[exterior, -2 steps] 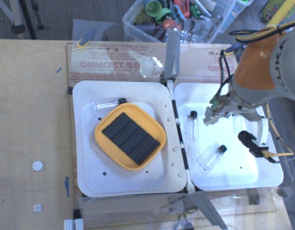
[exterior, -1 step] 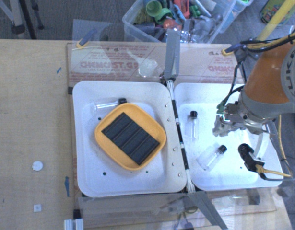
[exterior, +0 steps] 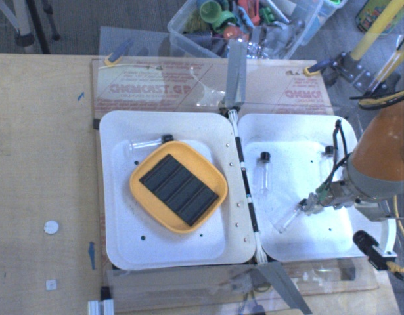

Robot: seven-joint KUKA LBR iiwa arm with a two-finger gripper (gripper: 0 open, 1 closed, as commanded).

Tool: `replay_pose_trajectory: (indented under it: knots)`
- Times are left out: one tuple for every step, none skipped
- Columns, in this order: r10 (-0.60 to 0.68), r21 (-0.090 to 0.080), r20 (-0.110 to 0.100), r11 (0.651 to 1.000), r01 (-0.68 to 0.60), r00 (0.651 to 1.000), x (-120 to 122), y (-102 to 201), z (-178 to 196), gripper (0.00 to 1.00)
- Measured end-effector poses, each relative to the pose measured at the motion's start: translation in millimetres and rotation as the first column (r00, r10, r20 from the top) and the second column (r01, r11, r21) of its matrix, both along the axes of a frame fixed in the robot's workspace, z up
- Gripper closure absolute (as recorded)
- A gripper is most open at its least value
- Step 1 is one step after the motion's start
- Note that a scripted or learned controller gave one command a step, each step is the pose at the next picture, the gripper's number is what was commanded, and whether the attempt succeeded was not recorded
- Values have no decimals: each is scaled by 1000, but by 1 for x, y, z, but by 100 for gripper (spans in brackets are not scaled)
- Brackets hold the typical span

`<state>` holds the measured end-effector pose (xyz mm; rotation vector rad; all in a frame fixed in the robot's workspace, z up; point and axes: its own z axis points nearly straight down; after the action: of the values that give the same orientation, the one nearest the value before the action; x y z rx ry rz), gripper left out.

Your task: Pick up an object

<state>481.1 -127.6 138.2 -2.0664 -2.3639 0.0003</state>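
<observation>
My gripper is low in the right bin, at the upper end of a clear plastic tube that lies at a slant on the bin floor. A second clear vial with a black cap lies to the gripper's upper left, apart from it. In the left bin rests a yellow square dish with a black ridged insert. Just behind the dish lies another clear tube with a black cap. The arm's orange band covers the right bin's right side.
A dark cable runs down the right bin's right wall toward the wrist. A clear crate of colourful toys stands behind the bins. The wooden bench stretches out to the left, with a small white disc on it.
</observation>
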Motion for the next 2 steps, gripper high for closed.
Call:
replay_pose_trajectory:
  knots:
    - [1, -1, 2, 1000, -1, 1000, 6, 73, 77, 100]
    - [53, -3, 3, 999, -53, 999, 94, 96, 149, 100]
